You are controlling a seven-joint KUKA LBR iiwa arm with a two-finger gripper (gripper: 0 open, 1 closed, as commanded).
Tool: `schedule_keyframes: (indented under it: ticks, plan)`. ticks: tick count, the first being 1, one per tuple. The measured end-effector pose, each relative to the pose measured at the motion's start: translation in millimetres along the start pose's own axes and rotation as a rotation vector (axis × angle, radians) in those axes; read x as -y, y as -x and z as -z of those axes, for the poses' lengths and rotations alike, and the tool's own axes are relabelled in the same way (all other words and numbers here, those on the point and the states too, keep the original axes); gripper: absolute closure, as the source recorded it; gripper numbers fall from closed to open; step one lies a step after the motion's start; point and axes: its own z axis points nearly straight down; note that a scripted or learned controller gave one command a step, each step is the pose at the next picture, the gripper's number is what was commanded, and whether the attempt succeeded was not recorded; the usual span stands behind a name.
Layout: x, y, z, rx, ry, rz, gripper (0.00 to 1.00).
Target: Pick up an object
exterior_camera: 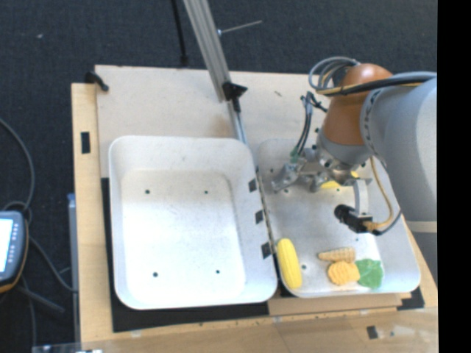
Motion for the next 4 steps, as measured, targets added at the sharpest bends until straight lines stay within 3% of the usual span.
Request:
schedule_keyframes:
  ticks: [1, 3, 4]
  plan:
    - [-1.5, 0.8, 13.2, -0.001, 0.006, -0.005, 1.0]
    - [-4.7, -4.5, 110.8, -0.002, 0.009, 0.007, 1.0]
    - [-5.5, -3.4, 125.6, -0.002, 0.005, 0.008, 1.0]
